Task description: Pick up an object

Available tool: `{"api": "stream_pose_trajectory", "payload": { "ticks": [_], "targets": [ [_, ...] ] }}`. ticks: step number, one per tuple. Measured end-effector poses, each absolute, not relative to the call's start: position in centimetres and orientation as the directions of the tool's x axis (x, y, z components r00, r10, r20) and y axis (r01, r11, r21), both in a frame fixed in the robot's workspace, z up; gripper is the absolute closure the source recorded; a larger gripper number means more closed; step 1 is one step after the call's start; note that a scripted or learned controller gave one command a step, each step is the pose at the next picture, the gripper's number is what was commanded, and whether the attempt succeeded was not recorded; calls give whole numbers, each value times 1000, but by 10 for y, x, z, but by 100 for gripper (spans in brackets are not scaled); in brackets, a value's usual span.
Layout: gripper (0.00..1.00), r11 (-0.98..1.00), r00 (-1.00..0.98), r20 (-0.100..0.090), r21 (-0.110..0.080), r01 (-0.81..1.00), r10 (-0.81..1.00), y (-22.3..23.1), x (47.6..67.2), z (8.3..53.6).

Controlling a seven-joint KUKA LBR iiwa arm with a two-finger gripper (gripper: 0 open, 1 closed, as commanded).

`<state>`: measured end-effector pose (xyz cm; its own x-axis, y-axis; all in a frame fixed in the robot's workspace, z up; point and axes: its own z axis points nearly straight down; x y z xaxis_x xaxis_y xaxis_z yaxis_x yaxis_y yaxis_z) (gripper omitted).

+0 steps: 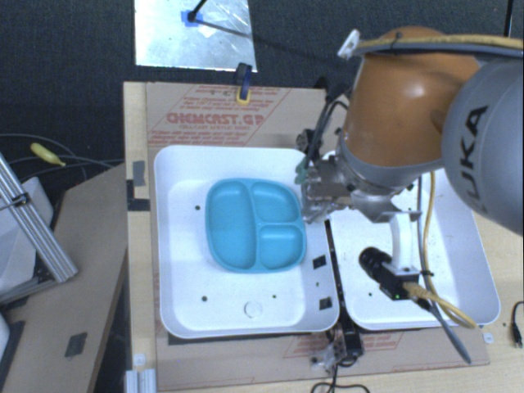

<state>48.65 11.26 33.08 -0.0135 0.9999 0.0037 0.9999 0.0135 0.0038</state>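
Nearest to me is the front wall of the left bin, a shallow white plastic tray with smooth walls and rounded corners. It stands on the pale surface beside the right bin of the same kind.

The only loose thing I can pick is the blue divided plate. It lies flat in the middle of the left bin, a little toward its far side. It looks like glossy hard plastic, a rounded rectangle with a raised rim and three hollows: one large hollow on its left side and two smaller ones on its right side. It is almost as wide as it is long, so I cannot give it a clear long axis.

The end effector stands at the far right corner of the plate, over or just beside the rim. I cannot tell if it touches the rim, and I cannot tell if it is open or closed. The plate's body therefore lies to the left of it and a little nearer to me. In my judgement the thin raised rim is the only part that offers a grasp.

Above it is the arm, with an orange band and a grey shell. Farther away, a cardboard sheet with red print lies under the bins, and behind it is a shiny foil-like sheet.
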Motion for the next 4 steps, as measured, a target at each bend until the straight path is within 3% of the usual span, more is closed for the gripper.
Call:
{"api": "stream_pose_trajectory", "payload": {
  "ticks": [1,2,3,4],
  "targets": [
    [100,-1,1,3,15,1000,1000,71,488,444],
    [100,5,-5,1,3,1000,1000,86,487,440],
    [100,9,-9,3,4,1000,1000,151,486,465],
    [100,-5,5,-3,-6,1000,1000,92,486,381]
  ]
}}
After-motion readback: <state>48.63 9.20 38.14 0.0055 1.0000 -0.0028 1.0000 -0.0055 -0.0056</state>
